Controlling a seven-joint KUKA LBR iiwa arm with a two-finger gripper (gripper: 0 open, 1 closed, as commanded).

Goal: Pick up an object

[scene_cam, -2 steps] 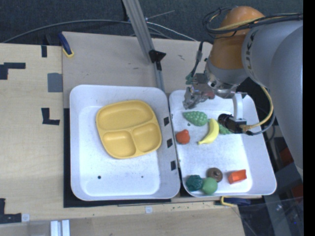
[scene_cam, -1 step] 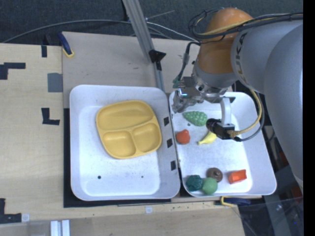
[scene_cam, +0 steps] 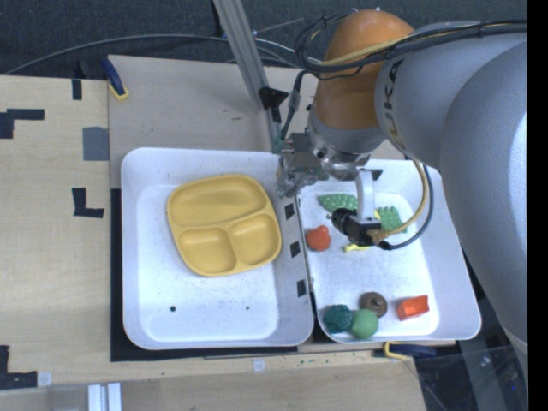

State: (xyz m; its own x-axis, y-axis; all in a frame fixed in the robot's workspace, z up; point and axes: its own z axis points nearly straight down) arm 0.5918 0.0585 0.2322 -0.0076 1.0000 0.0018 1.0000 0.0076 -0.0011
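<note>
1. The arm is a smooth grey shell with a glossy orange band above the wrist, and it reaches in from the right over the top of the right bin.
2. The bench is a pale wooden board marked with dark tape.
3. The left bin is a shallow white tray with speckled grime on its floor.
4. The right bin touches it along the middle divider.
5. A yellow plate with three compartments, of smooth matte plastic, lies tilted in the upper part of the left bin.
6. The gripper hangs over the divider at the bins' far edge; whether its fingers are open or shut I cannot tell, and nothing is seen between them.
7. A bumpy green leaf lies just right of the gripper, with a second green piece beside it.
8. An orange ball, round and smooth, lies below the gripper, near but apart.
9. An orange block sits near the front right.
10. A knobbly dark green lump touches a smooth green ball at the front edge.
11. A brown ring lies just above them.
</note>
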